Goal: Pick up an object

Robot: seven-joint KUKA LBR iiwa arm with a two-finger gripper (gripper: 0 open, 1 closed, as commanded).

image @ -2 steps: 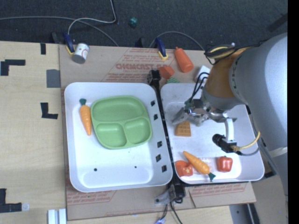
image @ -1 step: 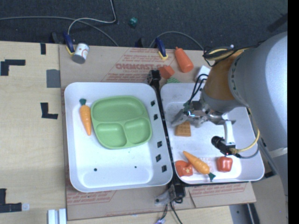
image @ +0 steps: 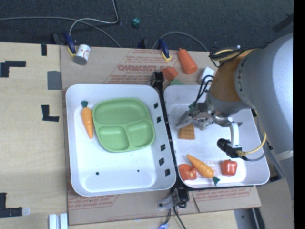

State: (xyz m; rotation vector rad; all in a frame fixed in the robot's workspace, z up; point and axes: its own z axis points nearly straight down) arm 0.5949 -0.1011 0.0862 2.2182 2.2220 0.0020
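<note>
A tan, waffle-patterned cracker (image: 187, 132) lies flat in the right bin (image: 252, 175), roughly square, its edges near upright in the view. The pincer (image: 190, 119) hangs directly above its upper edge, touching or nearly so; whether the pincer is open or has hold of anything I cannot tell

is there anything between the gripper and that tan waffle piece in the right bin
Nothing visible stands in the way. The gripper hangs just above the waffle piece in the right bin. The carrot, tomato and red pepper lie apart, nearer the bin's front edge.
</note>
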